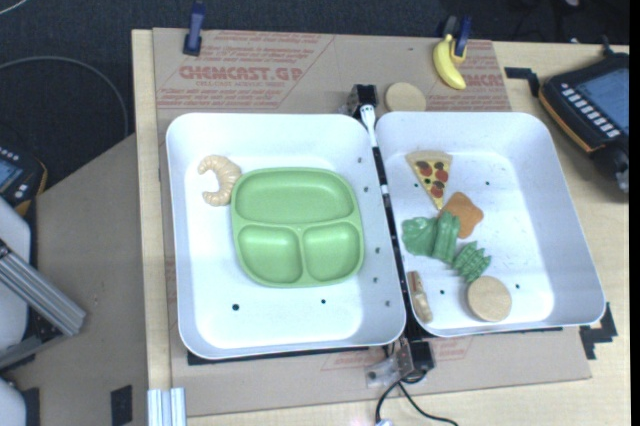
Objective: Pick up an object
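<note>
The right bin (530, 154) holds a pizza slice (432, 174), an orange nugget-like piece (464, 213), two green toy vegetables (432, 236) (470, 261), a round tan cracker (489, 298) and a small tan biscuit (418, 295) against its left wall. In the left bin (200, 304) lies a green three-part plate (297, 225), with a tan croissant (219, 178) beside its upper left corner.
A yellow banana (449, 64) and a round tan disc (405, 98) lie on the cardboard behind the bins. Two blue clamps (194, 29) (460, 32) pin the board's far edge. A black-and-orange pendant (590, 104) sits at the right.
</note>
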`<state>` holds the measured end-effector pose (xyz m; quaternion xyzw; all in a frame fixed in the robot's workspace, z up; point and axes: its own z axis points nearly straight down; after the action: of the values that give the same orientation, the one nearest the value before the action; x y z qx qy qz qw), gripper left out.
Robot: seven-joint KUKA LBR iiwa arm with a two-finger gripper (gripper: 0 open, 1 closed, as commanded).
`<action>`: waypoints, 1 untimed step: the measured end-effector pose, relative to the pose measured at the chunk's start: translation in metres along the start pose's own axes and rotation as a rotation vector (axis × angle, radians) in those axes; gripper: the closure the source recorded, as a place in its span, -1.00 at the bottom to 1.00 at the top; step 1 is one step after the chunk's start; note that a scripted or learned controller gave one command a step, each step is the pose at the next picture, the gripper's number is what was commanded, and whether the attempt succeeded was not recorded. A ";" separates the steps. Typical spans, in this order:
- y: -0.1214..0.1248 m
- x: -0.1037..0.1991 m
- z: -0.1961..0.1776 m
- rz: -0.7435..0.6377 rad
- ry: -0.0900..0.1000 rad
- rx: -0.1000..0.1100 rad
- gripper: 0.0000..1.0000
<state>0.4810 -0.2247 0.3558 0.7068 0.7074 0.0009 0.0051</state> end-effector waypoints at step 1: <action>-0.003 0.002 0.060 0.001 0.009 0.014 1.00</action>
<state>0.4787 -0.2233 0.2954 0.7074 0.7068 -0.0012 -0.0031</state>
